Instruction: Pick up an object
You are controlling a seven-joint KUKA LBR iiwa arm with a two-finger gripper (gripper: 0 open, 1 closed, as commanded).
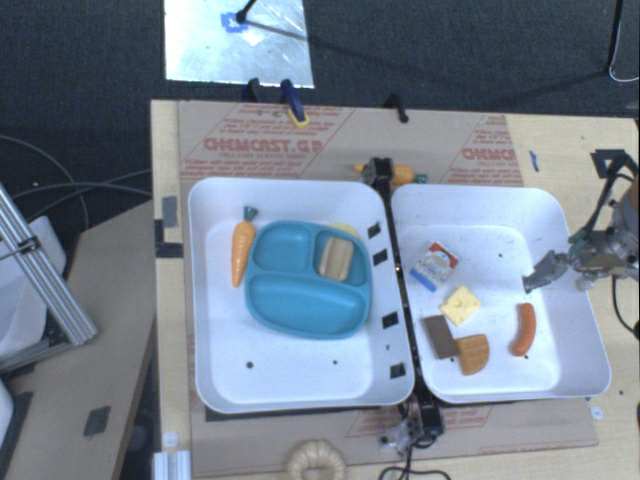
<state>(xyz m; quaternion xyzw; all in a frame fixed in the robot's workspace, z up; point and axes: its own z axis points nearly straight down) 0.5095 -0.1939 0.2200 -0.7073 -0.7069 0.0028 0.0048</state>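
The right bin [560, 363] is holding the small items, with the gripper [545, 271] hovering at its three o'clock edge; whether its fingers are open or shut I cannot tell. The sausage [523, 329], lying just at the gripper's six o'clock and apart from the cheese slice [461, 305], is looking like the easiest pick: descending straight and closing across its narrow width.

Robotics lab: 2 white bins [300, 193] on bench, cables [60, 183], aluminium framing [40, 268].
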